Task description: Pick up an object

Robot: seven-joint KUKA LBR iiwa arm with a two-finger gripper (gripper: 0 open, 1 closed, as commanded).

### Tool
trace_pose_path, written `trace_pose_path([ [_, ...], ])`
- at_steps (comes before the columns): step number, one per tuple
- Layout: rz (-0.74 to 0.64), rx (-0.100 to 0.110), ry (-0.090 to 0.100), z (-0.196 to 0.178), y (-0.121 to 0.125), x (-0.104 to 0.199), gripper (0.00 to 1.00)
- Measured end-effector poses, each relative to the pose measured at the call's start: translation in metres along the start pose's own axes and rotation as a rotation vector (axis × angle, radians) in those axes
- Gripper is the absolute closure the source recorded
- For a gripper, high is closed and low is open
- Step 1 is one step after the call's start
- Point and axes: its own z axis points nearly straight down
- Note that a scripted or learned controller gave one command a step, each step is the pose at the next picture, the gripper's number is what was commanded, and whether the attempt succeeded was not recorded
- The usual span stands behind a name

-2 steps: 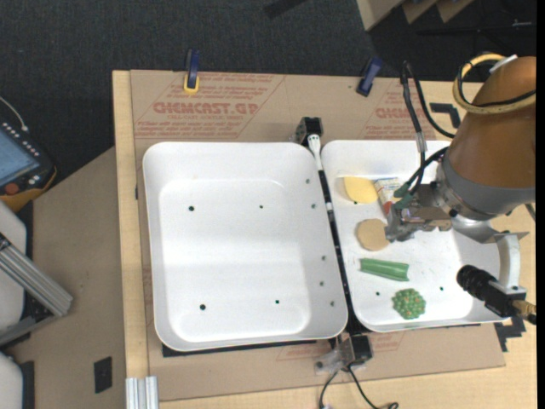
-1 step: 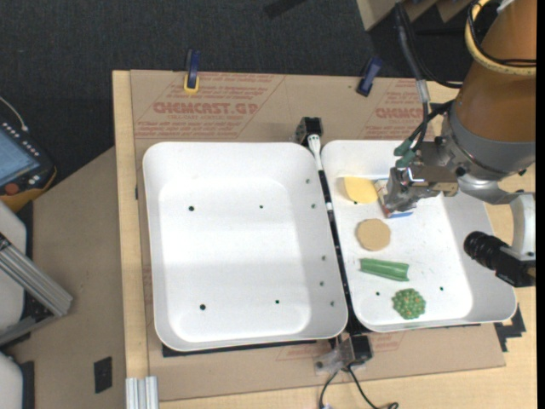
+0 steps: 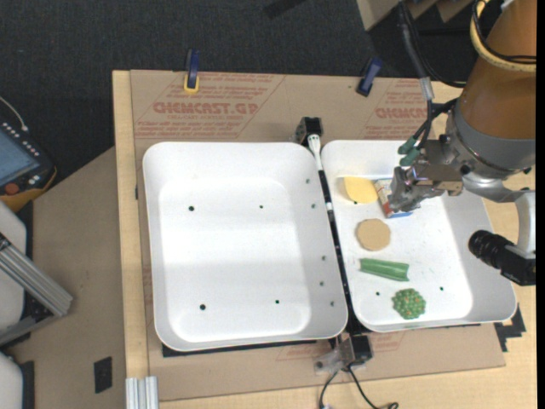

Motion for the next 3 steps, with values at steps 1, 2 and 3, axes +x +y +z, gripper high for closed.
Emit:
trace_pose_path([
  [1,-0.001,-0.002,-0.001,-0.01,0.001,0.0,1.0],
  [2,-0.001,-0.005,-0.002,-0.02,0.001,0.0,1.0],
  [3,-0.002,-0.007,-0.003,-0.03,0.002,0.0,1.0],
])
